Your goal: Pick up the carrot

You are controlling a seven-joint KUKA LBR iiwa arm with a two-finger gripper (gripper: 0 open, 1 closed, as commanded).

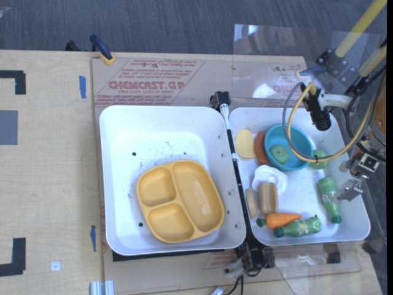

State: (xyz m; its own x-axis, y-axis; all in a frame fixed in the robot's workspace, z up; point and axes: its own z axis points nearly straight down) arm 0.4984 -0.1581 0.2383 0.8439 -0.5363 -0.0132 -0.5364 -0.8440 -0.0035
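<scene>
Two white bins side by side. Left bin (113, 165): yellow divided plate (179, 200), probably kept clear of picking. Right bin (361, 225): crowded toys, with carrot (282, 219) flat at 6 o'clock, touching green bottle (301, 227). Gripper (351, 189) at 3 o'clock rim, grip impossible to tell; carrot at its 8 o'clock, apart.

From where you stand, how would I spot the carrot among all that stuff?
Look to the right white bin, the crowded one, and go to its front edge. There the carrot lies on its side, just behind a green bottle and in front of a tan roll. It is the only bright orange, tapered piece there.
</scene>
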